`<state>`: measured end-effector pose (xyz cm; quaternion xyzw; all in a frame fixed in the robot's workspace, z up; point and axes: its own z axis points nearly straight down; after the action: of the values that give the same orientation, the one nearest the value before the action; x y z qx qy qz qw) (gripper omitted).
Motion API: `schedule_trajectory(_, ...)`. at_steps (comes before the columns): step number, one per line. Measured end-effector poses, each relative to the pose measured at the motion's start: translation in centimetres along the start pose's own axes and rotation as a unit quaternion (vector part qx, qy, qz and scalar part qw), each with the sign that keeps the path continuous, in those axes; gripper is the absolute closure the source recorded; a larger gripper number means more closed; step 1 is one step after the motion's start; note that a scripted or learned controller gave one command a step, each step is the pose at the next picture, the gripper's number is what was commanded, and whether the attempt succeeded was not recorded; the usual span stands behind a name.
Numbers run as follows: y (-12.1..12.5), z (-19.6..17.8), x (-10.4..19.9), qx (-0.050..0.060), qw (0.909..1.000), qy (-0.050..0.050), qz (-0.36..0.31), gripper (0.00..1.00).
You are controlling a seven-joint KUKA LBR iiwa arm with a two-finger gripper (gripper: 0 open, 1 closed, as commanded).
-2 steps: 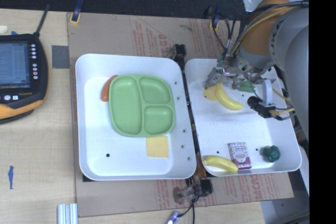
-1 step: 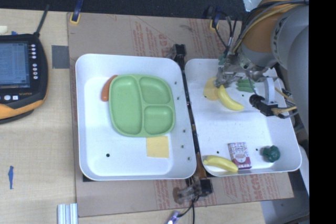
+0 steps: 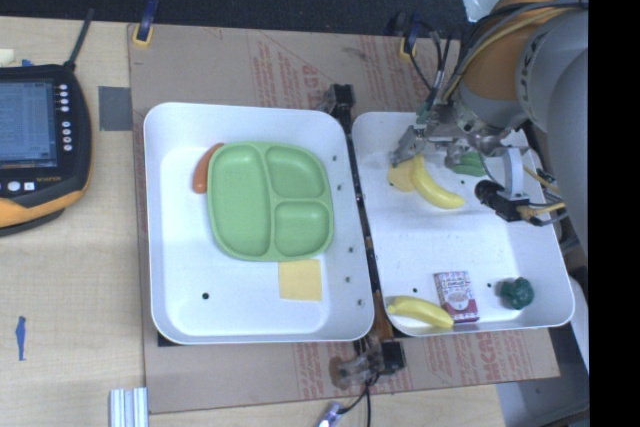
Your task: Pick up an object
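My gripper (image 3: 432, 151) hangs low over the far part of the right bin (image 3: 530, 255), below the orange band of the arm. A yellow banana (image 3: 436, 188) lies just under and in front of it, its far end partly hidden by the gripper. I see nothing held. Along the near wall of this bin lie a second banana (image 3: 420, 313), a small red and white box (image 3: 455, 296) and a dark green lump (image 3: 516, 292).
The left bin (image 3: 170, 255) holds a green divided plate (image 3: 270, 200), a yellow square slice (image 3: 301, 280) and an orange-red piece (image 3: 203, 169) tucked under the plate's left edge. A teach pendant (image 3: 35, 140) lies on the bench at far left.
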<state>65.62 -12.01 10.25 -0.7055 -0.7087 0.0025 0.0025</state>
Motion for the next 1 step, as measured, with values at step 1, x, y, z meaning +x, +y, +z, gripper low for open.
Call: schedule_trajectory(1, -0.02, 1.05, 0.84, -0.001, 1.0, 0.0, 0.0, 0.0)
